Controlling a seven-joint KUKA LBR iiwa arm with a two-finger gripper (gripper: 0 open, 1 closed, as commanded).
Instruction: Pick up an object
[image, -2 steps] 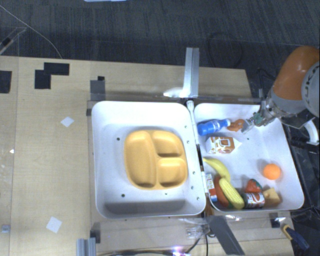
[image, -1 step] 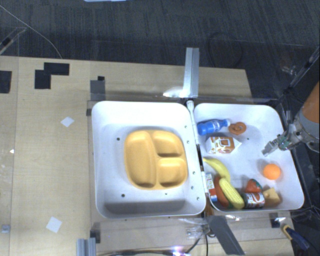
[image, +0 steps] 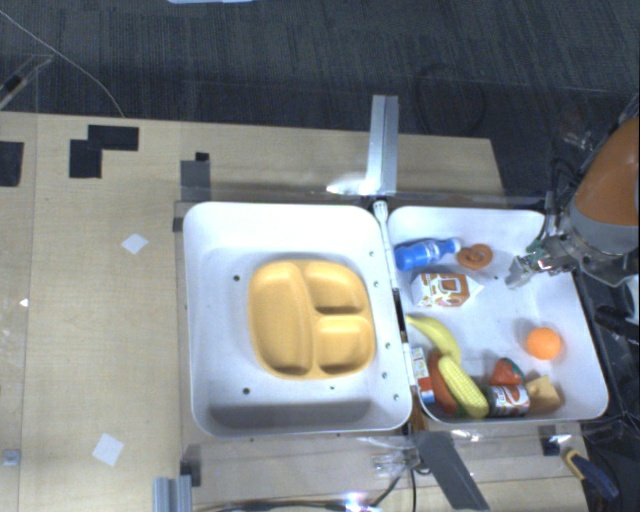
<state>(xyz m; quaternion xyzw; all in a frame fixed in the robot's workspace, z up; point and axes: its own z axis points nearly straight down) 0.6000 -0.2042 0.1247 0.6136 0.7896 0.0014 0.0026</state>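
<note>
Round orange ball in smooth white bin

One fixed camera looks down, seemingly slanted, on both bins.

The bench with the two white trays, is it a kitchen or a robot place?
Most likely a robot lab, not a kitchen. The food in the right bin, such as the banana and corn, looks like toys, a robot arm reaches in, and the bins sit on a plain workbench.
</note>
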